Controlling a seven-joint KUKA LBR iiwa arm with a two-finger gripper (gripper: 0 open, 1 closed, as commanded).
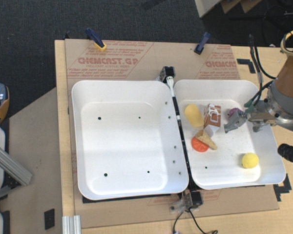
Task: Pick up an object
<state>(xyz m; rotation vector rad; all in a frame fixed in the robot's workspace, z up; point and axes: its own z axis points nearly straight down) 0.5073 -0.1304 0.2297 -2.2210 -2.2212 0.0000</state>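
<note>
My gripper [233, 123] reaches in from the right and hangs low over the middle of the right bin [268, 174]. A small purplish thing [233, 112] sits right at its tip, too blurred to tell whether it is held. Just left of the gripper stands a brown and white box [213, 115], and beside that lies a yellow lemon-shaped object [193, 114]. A red-orange round piece [200, 146] with a tan wedge [208, 141] on it lies below the box. Near the front right corner of the bin rests a yellow ball [250, 160].
The left bin [88, 179] lies next to the right one, with a black divider rail [178, 126] between them. Both rest on a cardboard sheet [117, 57] held by blue clamps [96, 38] at the back. Dark cables [256, 57] hang near the arm.
</note>
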